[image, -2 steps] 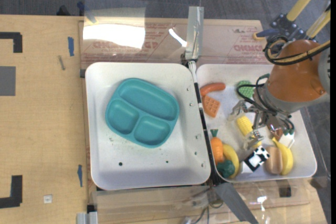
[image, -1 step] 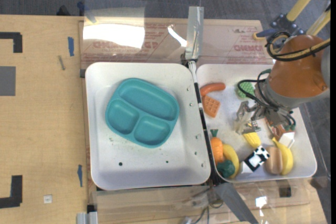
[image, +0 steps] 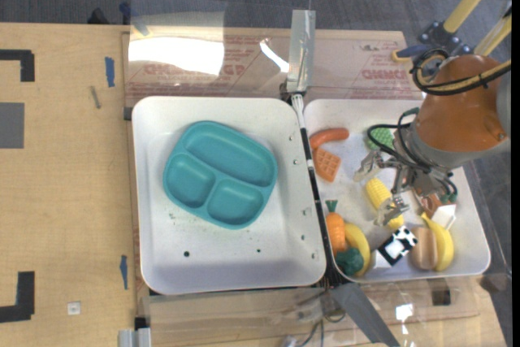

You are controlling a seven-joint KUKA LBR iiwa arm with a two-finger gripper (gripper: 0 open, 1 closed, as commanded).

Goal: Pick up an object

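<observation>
My gripper [image: 382, 184] hangs low over the middle of the right bin [image: 475, 236], open, its metal fingers [image: 363, 167] spread to either side of a yellow corn cob [image: 376, 193]. I cannot tell whether they touch the cob. Around it lie a red sausage [image: 329, 136], an orange waffle [image: 327, 166], a carrot [image: 335, 228], a banana [image: 358, 245], a black-and-white cube [image: 396, 245], a second banana [image: 444, 244] and a green piece [image: 379, 135]. The orange wrist band [image: 459, 114] hides part of the bin's right side.
The left bin [image: 154, 175] holds a teal divided plate [image: 219, 173]. A raised rim [image: 307, 175] separates the two bins. A clear upright panel [image: 301, 53] stands behind them. Wooden bench surface [image: 57, 175] extends to the left.
</observation>
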